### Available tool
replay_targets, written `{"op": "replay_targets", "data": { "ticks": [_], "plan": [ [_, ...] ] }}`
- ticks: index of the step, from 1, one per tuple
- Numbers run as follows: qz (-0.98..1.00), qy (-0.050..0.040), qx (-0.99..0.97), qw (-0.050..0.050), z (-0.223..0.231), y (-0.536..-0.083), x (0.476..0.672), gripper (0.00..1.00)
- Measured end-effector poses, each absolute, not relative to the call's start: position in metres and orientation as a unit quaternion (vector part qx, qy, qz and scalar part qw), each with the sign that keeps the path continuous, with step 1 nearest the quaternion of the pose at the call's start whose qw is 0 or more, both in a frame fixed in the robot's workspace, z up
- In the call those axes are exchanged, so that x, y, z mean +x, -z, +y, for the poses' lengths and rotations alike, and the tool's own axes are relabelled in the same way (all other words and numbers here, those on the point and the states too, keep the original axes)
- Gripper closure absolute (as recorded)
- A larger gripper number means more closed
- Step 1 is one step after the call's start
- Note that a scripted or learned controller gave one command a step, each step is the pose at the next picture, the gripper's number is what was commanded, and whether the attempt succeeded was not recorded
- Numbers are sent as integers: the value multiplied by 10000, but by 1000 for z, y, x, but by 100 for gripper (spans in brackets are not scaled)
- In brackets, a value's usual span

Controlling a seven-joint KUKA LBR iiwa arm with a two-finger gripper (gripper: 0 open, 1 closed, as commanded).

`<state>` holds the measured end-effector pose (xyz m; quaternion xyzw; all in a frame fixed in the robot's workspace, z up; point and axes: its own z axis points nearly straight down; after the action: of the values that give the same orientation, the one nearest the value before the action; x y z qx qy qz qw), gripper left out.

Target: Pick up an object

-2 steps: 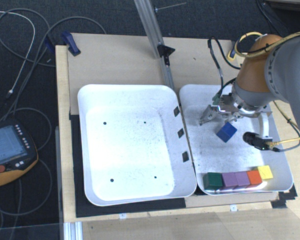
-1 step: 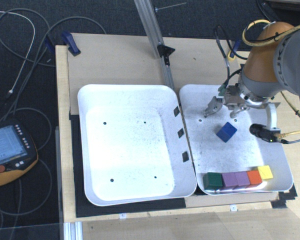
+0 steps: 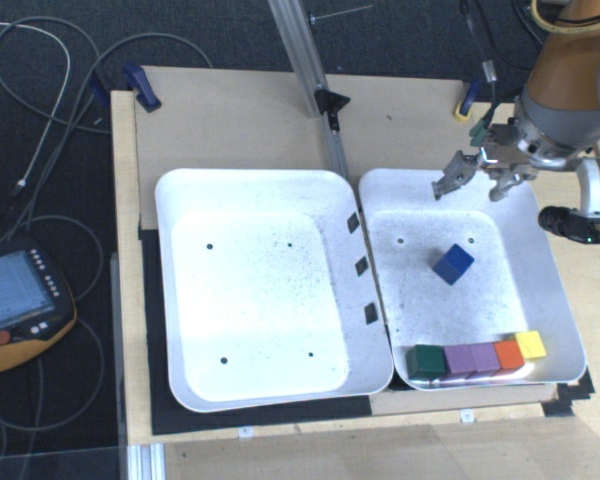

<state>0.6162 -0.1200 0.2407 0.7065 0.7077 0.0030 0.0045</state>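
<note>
A blue cube (image 3: 453,264) lies alone near the middle of the right bin (image 3: 540,258). Along that bin's front wall sits a row of blocks: green (image 3: 427,361), purple (image 3: 467,358), orange (image 3: 507,354) and yellow (image 3: 531,345). My gripper (image 3: 474,179) hangs over the bin's back edge, above and behind the blue cube. Its two fingers are spread apart with nothing between them.
The left bin (image 3: 180,268) lies beside the right one, with black clips (image 3: 361,265) along the shared wall. A slanted metal post (image 3: 298,38) rises behind the bins. A teach pendant (image 3: 18,303) and cables lie on the floor at left.
</note>
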Motion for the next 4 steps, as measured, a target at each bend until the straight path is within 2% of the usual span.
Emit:
{"op": "replay_targets", "data": {
  "ticks": [1,2,3,4],
  "plan": [
    [7052,36,7090,-52,-173,-112,526,0],
    [7093,-10,7049,17,-136,-99,596,0],
    [7066,13,7076,-29,-147,-99,551,0],
    [7083,-13,7059,22,-142,-100,600,0]
  ]
}}
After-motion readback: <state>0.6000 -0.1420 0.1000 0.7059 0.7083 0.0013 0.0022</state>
